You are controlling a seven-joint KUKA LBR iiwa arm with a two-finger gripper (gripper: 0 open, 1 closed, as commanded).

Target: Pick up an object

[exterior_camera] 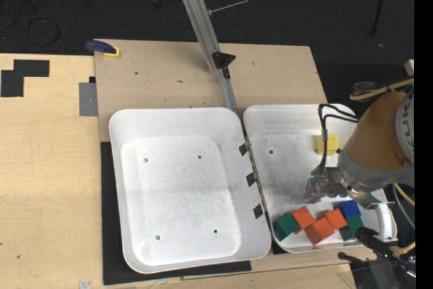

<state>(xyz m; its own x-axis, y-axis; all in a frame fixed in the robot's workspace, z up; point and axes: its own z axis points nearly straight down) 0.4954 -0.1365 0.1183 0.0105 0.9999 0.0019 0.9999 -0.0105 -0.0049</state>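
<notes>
Two shallow white bins with rounded corners and a faintly speckled matte surface sat side by side on the pale wooden bench (54,166); small black clips lined the seam between them. The left bin (135,128) showed a few dark dots on its floor. In the right bin (284,122) a cluster of small hard-edged blocks lay at the near corner: a green block (287,225) at the left, an orange block (302,216) touching it, a larger orange block (321,227) beside that, a blue block (350,210) further right and a dark green piece (350,231) near the rim. A yellow block (328,143) sat apart, toward the far right side. A ribbed metal rail (196,10) leaned across the dark floor behind the bench. The arm (379,139), smooth, rounded and orange-brown at the wrist, reached in from the right and bent down into the right bin, a black cable looping over it. The pincer (318,189) pointed down just above the blocks, near the orange ones; how far it was open could not be told, and nothing was seen in its grip
</notes>
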